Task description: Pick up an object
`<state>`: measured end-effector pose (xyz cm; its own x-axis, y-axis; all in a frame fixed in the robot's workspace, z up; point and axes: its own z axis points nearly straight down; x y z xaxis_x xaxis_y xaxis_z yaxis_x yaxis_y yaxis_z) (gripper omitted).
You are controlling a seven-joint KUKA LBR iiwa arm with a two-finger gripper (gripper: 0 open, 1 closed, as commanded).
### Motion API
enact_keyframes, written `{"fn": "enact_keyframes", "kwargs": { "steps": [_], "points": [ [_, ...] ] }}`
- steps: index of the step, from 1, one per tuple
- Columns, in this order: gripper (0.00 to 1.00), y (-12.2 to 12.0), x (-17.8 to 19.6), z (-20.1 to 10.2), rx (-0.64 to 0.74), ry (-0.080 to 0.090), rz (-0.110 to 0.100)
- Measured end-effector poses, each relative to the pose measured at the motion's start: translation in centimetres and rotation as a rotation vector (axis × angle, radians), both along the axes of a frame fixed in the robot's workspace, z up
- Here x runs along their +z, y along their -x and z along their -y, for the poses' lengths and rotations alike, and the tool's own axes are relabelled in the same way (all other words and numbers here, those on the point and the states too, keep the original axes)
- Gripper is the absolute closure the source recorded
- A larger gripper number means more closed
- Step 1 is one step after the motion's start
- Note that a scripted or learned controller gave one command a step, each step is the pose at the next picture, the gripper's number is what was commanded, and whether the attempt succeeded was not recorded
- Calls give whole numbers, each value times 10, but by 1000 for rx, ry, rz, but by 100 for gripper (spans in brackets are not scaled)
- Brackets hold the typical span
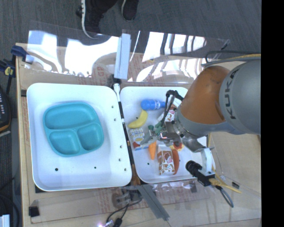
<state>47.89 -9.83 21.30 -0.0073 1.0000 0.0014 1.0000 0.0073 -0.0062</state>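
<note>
Here's the surface (80, 206), pale wood with faint reddish printing showing along its near edge, too faint to read. Beyond it lies dark grey carpet (44, 15), and at the top a pair of dark shoes (108, 13) stands by the edge. A clear panel (88, 48) along the far side throws back bright glare.

Two white bins side by side. The left bin (35, 173) holds a teal divided tray (73, 128), three compartments, lying flat in the middle. The right bin (133, 99) is the busy one: a blue bottle (152, 104) near the far wall, a yellow banana (139, 120) just beside it toward the middle, a small printed packet (136, 135) against the left wall, an orange carrot-shaped piece (152, 150), and a brown snack packet (165, 162) with white lettering, unreadable from here, lying near the front wall.

The arm (222, 99) sweeps in from the right, orange band broad across it, the letters "KU" legible on the grey housing. The end effector (166, 135) is down over the middle of the right bin, right above the clutter between banana and snack packet. How wide it stands, or whether it has anything, I cannot tell; the wrist covers it.
</note>
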Motion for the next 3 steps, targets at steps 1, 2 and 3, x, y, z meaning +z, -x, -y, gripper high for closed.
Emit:
{"fn": "enact_keyframes", "kwargs": {
  "steps": [1, 2, 3],
  "points": [
    [0, -33, -121, 21, -86, 2, 5],
    [100, -32, -112, 21, -82, 2, 3],
    [0, -33, -112, 21, -81, 2, 4]
  ]
}}
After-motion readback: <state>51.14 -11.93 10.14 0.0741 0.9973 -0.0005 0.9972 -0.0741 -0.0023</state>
